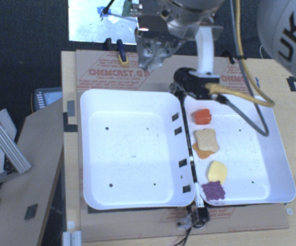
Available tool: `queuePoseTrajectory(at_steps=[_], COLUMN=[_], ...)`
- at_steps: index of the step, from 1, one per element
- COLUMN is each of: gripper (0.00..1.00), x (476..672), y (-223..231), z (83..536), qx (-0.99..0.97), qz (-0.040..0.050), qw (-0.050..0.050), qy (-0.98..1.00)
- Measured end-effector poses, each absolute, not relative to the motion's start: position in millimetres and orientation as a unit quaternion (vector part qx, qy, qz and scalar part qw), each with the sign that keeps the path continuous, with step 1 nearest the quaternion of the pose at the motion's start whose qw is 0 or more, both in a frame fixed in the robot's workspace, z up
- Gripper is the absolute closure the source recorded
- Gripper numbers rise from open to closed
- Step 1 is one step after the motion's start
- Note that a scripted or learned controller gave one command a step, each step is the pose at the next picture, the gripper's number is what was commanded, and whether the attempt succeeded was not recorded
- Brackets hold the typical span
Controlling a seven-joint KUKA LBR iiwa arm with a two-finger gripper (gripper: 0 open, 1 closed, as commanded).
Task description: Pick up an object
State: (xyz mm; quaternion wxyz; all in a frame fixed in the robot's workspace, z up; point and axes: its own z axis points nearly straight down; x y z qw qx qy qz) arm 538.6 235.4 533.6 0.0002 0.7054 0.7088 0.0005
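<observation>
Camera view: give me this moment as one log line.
gripper: raised above back edge of left bin, nothing seen held | right bin: red piece, tan piece, yellow piece, purple piece | pick: not yet done

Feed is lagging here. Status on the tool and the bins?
Tool high over the bench, behind the bins, nothing between its fingers. Four items in right bin: red, tan, yellow, purple. All clustered along the divider.
</observation>
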Motion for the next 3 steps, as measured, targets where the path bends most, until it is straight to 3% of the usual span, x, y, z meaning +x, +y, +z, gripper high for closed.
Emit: queuePoseTrajectory(at_steps=[2,3], gripper=[1.0,0.0], x=[537.9,537.9], y=[234,234], z=[558,557], qx=[0.704,0.704], qz=[0.0037,0.0031], qw=[0.001,0.001], qy=[0.71,0.71])
